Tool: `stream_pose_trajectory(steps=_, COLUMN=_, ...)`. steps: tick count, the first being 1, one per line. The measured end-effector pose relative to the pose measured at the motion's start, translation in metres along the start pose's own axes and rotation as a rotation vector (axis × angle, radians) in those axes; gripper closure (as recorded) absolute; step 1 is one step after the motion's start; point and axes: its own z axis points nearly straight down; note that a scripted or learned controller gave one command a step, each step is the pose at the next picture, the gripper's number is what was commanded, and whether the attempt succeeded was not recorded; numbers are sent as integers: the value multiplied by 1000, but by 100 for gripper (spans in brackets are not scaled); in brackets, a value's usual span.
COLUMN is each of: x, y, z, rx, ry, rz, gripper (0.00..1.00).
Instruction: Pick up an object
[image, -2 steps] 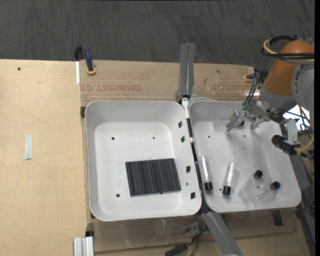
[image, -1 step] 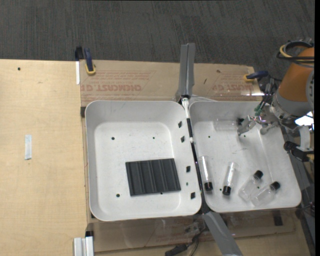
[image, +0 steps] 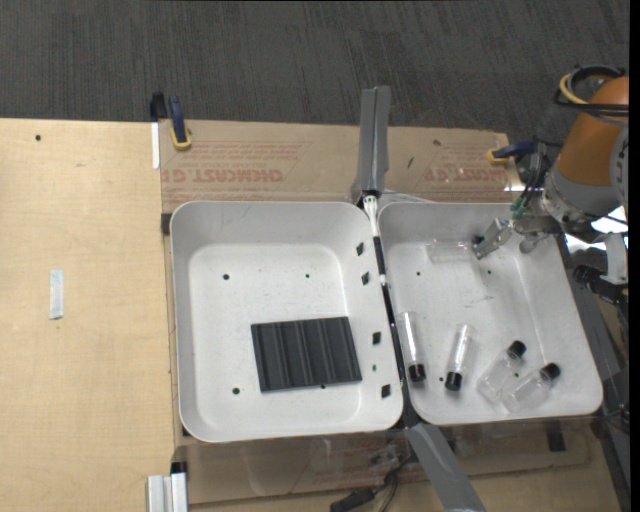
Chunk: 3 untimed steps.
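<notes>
The candidate objects lie in the right bin (image: 560, 270). You have several small clear tubes with dark caps: one tube (image: 411, 350) lies close to the bin's left wall, a second tube (image: 457, 356) lies just beside it toward the middle, and a loose cluster of capped vials (image: 522, 378) rests near the front right corner. A faint clear item (image: 447, 251) sits near the back of the bin; its outline is too washed out to identify.

The left bin (image: 200, 300) holds a dark ribbed tray (image: 305, 353), lying flat on the floor.

The gripper (image: 492, 240) hangs over the back of the right bin, apart from the tubes. At this scale you cannot tell whether it is released or clenched, and nothing is visible in its grasp.

Handling judgement:
- Expect the tubes to be light, rigid and smooth. They probably roll on the bin floor if nudged from the side.
- Treat them as possibly brittle; clear walls may crack under a hard squeeze.
- Take hold across the barrel at mid-length, with the closing direction square to the tube's long axis.
- Prefer the second tube: it lies clear of the wall and of its neighbour.
- Avoid the corner cluster; touching items may shift together.
</notes>
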Motion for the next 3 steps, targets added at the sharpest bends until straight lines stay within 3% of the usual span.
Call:
stream_pose_trajectory(steps=1, x=75, y=17, z=-25, rx=-1, ry=-4, rz=-36, gripper=0)
stream_pose_trajectory(steps=2, x=16, y=7, z=10, rx=6, ry=-4, rz=-92, gripper=0)
stream_pose_trajectory(steps=3, x=31, y=-1, z=8, rx=-1, ry=-5, rz=-85, gripper=0)
